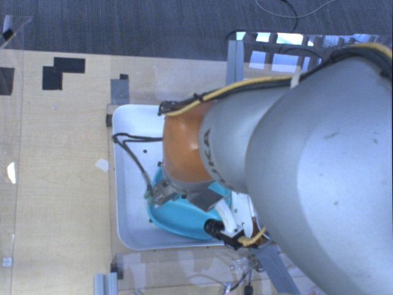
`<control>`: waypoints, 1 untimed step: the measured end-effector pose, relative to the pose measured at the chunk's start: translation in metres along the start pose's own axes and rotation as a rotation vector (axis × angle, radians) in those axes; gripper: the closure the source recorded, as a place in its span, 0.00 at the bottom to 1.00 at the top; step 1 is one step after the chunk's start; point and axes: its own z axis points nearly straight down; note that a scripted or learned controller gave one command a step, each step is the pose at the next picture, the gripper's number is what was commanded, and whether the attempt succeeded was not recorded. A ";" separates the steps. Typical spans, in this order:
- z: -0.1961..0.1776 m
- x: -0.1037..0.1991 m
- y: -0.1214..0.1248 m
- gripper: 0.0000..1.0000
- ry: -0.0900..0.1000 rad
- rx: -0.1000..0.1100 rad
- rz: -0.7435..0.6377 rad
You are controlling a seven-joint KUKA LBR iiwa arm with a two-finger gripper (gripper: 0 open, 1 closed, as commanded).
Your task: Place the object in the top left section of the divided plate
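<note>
My arm: my big grey arm (295, 165) comes in from the right and covers a lot of the white bin (132, 183).
Orange band: my orange band (184, 143) hangs right over the bin, with my wrist pointing down under it.
Plate: the blue plate (178, 217) lies in the near part of the bin, close to the front wall. Its rim peeks out from under my wrist on the left and front.
Object: I cannot tell where it is. My arm hides the spot under my wrist.
My fingers: I cannot tell if they are spread, pressed together or pinching something.
Which way: I think my wrist is straight above the plate, so the plate is below me, not off to a side. The walls that split the plate are hidden, so I cannot pick out the top left part.
Writing: there are dark letters on the grey just beside the orange band, too turned to read well.
Marks: black blocks (61, 72) sit on the wooden surface (61, 165), with no words on them.
</note>
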 end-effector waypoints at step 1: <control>-0.042 -0.003 -0.001 1.00 0.000 -0.003 0.416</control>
